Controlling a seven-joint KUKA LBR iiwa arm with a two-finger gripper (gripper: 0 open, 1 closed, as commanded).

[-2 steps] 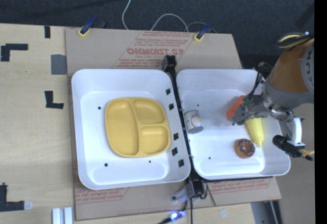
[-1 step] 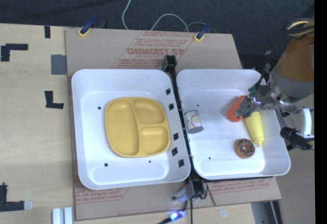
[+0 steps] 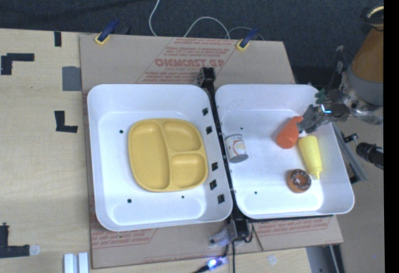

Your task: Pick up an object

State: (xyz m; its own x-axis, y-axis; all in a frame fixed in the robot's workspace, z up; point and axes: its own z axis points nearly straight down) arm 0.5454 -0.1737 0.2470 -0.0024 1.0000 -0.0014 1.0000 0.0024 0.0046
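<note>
Two shallow white bins sit side by side on a cardboard-covered bench, seen from above at a slant. Left bin (image 3: 100,141) holds a yellow divided plate (image 3: 167,154) lying flat near its middle. Right bin (image 3: 249,203) holds four small things: a small tin can (image 3: 236,148) close to the dividing wall, an orange object (image 3: 288,133) toward the far right, a yellow bottle (image 3: 311,154) just beside it, and a brown doughnut (image 3: 299,181) near the bottle's lower end. The grey arm reaches in from the right, and its gripper (image 3: 313,114) hangs at the right bin's upper right edge, just beside the orange object. Whether its fingers are parted or closed is too small and dark to make out, and nothing can be seen held between them. Risk here is mostly one of crowding: the orange object and yellow bottle lie so close that a descent between them could push one aside or catch both. A grasp near the bin wall could also strike the rim. The orange object looks rounded and may slip out of a pinch.
</note>
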